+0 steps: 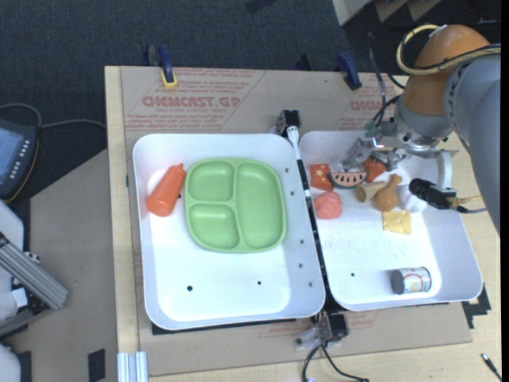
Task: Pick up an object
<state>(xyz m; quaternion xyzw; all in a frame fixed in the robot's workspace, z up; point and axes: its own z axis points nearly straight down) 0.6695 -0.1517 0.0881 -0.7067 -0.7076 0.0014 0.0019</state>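
Gripper (pixel 364 159) sits low over the far part of the right bin (pixel 374 253); you can't tell from this angle whether it's spread or closed, the metal parts blur together w/ the toys under it; nothing visibly pinched, so treat it as no grasp yet. Likely target, in my judgement, is the watermelon slice (pixel 350 179), just beside the tip on its left-near side. Close by: red block (pixel 320 175) to the left, touching or nearly touching the slice; tan pear-shaped toy (pixel 387 191) to the right; pink ball (pixel 328 205) nearer, by the bin's left wall; yellow wedge (pixel 398 222) nearer than the pear. That far cluster is tight, so expect a closing grip to nudge a neighbour. Small can (pixel 410 280) lies on its side at the near edge, well apart; an easier pick if you retarget. Left bin (pixel 223 289) holds a green divided plate (pixel 236 204) and an orange bottle (pixel 165 189) beside it on the left; both well apart from the arm.
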